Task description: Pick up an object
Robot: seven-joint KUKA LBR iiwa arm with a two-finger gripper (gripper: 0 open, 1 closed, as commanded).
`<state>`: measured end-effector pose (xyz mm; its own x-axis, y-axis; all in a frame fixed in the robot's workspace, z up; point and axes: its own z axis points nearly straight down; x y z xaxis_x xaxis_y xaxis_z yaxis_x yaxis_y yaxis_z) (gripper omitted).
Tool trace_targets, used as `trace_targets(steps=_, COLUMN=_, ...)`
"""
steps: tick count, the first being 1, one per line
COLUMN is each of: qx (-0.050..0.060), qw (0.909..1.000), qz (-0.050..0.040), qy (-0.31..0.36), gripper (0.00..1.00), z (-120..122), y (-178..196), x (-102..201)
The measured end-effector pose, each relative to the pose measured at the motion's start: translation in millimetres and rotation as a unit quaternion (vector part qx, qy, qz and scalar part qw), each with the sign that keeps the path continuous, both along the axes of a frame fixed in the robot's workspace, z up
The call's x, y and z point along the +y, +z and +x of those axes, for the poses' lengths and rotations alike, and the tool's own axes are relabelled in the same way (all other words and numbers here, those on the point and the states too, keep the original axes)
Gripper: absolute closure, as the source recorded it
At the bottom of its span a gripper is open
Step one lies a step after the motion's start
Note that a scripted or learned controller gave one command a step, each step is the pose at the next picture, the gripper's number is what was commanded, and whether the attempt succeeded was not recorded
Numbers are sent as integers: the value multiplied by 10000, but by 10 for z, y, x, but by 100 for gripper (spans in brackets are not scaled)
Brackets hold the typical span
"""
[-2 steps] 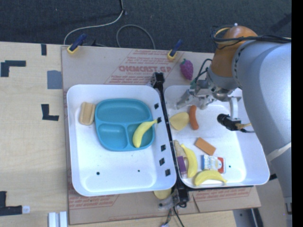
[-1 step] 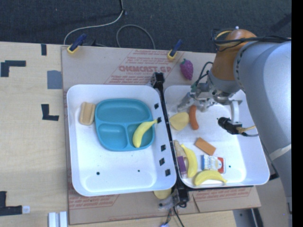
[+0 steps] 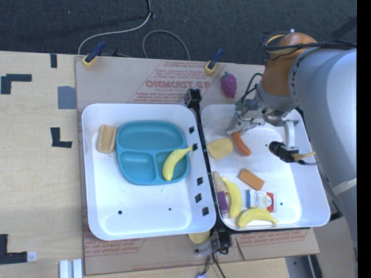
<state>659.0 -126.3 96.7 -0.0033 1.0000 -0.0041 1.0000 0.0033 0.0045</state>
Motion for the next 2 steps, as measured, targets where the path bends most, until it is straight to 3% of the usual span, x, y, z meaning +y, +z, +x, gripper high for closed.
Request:
trace_targets(steps=1, qx=-1, qw=10000, qz=32, qy=10, gripper=100, z=-391, y=936, x=524)
trace_targets(steps=2, qx=39, qw=10000, qz=28, qy=5, gripper=100, z=-731, y=871, x=989)
